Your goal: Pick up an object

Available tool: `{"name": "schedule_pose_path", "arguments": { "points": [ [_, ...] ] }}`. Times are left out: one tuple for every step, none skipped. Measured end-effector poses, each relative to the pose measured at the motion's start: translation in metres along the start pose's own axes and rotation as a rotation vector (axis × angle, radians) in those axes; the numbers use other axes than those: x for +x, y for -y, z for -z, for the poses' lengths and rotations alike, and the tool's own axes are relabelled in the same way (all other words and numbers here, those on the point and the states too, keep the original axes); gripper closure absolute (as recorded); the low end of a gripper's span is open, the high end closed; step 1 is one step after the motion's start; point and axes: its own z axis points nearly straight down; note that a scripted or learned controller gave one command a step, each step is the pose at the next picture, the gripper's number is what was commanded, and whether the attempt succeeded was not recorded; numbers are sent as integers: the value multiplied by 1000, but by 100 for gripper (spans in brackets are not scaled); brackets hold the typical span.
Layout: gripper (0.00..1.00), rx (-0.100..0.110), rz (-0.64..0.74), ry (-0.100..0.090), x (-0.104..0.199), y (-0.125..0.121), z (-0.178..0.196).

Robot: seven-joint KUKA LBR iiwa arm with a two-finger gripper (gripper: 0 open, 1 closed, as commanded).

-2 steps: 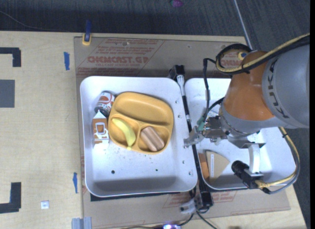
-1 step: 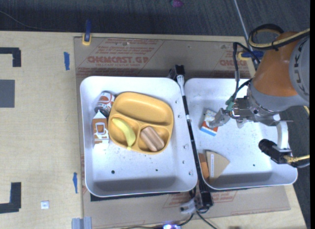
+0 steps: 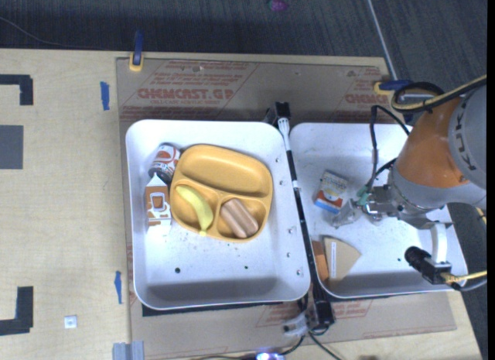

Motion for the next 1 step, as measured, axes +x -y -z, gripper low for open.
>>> {"name": "schedule_pose_path", "arguments": {
  "points": [
    [0, -20, -2, 8, 18, 38, -4]
  ]
}}
